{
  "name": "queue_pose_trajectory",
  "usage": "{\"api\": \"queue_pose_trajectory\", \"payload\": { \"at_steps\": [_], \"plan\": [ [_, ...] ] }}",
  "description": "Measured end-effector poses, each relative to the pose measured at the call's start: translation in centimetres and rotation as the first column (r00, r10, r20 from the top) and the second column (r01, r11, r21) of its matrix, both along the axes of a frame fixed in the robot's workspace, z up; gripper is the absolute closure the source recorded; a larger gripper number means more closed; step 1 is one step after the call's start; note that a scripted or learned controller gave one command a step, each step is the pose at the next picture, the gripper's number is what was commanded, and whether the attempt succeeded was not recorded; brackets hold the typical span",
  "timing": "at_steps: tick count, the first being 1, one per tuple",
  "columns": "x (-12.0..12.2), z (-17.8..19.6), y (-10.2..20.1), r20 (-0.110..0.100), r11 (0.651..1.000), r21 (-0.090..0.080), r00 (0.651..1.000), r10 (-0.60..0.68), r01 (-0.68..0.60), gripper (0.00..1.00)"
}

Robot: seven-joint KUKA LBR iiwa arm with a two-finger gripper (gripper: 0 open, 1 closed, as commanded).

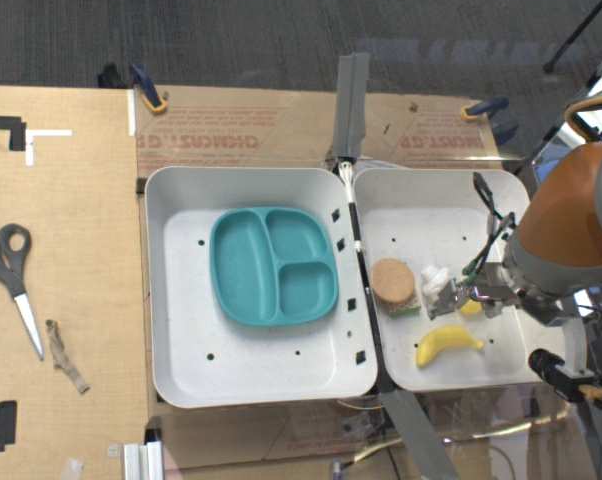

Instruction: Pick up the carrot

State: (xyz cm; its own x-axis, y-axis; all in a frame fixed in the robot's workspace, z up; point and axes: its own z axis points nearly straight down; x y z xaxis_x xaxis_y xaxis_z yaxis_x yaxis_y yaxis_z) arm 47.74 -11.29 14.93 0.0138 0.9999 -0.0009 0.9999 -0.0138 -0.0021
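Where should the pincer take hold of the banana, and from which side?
Probably across the thick middle of the banana, coming straight down from above. It lies flat on the right bin floor, lengthwise left to right, with free space on both long sides.

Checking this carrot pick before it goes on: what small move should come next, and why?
Probably raise the hand slightly to clear the view. It sits low in the right bin, between the bun and banana, and I cannot tell what lies beneath it.
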Motion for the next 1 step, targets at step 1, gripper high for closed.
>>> {"api": "queue_pose_trajectory", "payload": {
  "at_steps": [1],
  "plan": [
    [5.51, 4.71, 6.43, 0.001, 0.98, -0.001, 0.98, -0.197, 0.197, 0.0]
  ]
}}
